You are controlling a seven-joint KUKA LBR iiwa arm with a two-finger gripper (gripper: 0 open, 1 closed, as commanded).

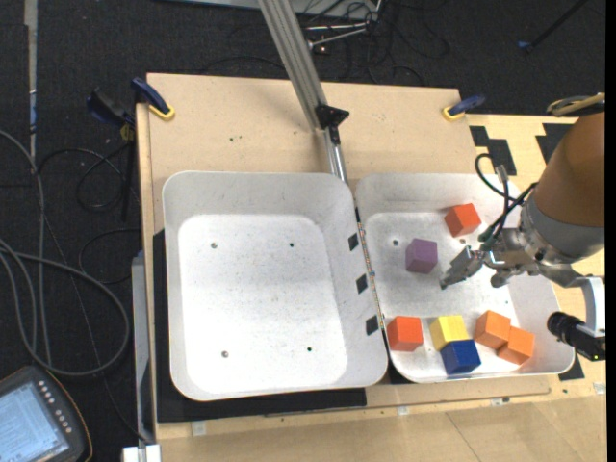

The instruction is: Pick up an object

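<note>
The purple cube (pixel 421 255) is lying in the upper middle of the right bin (pixel 385 221), well apart from the other blocks, and it is looking like the likeliest thing to pick. It is sitting just to the camera view's left of the gripper (pixel 460 269), slightly higher in the picture, so the coming move would be turning on a short shift leftward and a descent. The gripper is hovering over bare bin floor with nothing between its fingers; whether they are spread or closed I cannot tell. An orange cube (pixel 462 218) is resting up and right of it. Along the near wall are sitting another orange cube (pixel 405 332), a yellow cube (pixel 448 330), a blue cube (pixel 461 355) and two orange blocks (pixel 504 336). The left bin (pixel 183 200) is lying alongside on the bench (pixel 241 114).
</note>
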